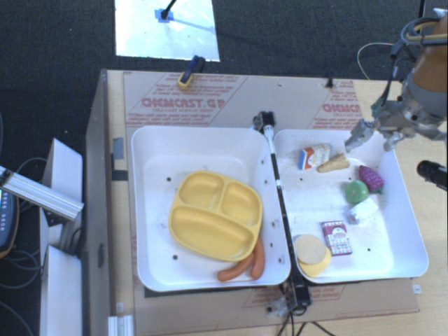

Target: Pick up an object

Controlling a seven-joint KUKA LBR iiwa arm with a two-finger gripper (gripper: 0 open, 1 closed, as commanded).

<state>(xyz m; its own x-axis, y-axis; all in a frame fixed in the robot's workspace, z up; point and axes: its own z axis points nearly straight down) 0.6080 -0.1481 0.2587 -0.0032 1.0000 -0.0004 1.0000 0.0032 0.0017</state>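
Camera view, tool fingers spread apart, hovering over right bin — purple grape bunch below, lumpy, dark.

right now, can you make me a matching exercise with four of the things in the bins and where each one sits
Things:
1. yellow divided tray
2. sausages
3. purple grapes
4. small red carton

Places:
A. right bin, near its right wall, just above the green ball
B. left bin, at the front wall, against the tray's front edge
C. right bin, front part, just right of the round yellow sandwich
D. middle of the left bin

Pairs: 1-D, 2-B, 3-A, 4-C
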